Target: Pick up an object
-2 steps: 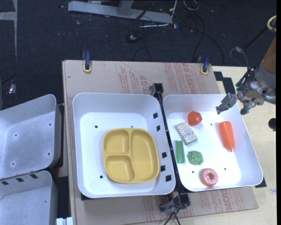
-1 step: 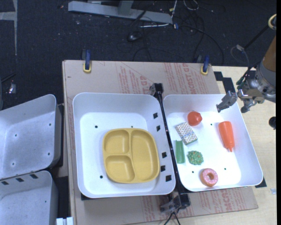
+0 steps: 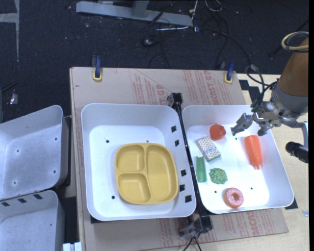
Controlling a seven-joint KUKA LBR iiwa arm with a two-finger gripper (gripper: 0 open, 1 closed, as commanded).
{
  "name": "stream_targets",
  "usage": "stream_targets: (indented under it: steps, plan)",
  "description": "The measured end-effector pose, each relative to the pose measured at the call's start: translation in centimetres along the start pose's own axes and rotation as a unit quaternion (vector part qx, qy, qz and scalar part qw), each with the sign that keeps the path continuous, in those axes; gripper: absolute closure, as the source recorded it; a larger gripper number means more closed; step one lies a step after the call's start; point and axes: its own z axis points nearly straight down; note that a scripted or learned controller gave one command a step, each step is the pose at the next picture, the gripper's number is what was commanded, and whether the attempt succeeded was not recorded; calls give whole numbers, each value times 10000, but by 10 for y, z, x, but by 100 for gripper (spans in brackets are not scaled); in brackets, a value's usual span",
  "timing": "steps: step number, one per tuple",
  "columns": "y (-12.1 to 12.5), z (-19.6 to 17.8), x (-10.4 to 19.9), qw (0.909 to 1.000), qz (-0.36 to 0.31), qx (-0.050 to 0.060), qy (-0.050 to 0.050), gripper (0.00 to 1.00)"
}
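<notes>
Under the gripper [image 3: 252, 125], jaws apart and holding nothing, orange carrot [image 3: 253, 150], tapered, lying lengthwise, right bin [image 3: 279, 166].

The arm [image 3: 293, 81] is grey with an orange band above the wrist, black cables looped beside it, ending in a dark metal gripper [image 3: 251, 125].

Robotics lab test cell, not a home or shop. Two white bins [image 3: 132, 115] sit on a plywood board [image 3: 147, 81] held by blue-and-yellow clamps [image 3: 97, 68]. Dark speckled floor with loose black cables [image 3: 162, 37] and a grey metal bracket [image 3: 132, 12]. Spare white bins [image 3: 29, 147] lie off to the side. Toy food props in one bin.
</notes>
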Motion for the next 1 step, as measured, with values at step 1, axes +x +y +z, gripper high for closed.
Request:
stream_targets:
  steps: [1]
  plan:
    - [-7, 53, -8, 10000, 11, 3, -2, 0]
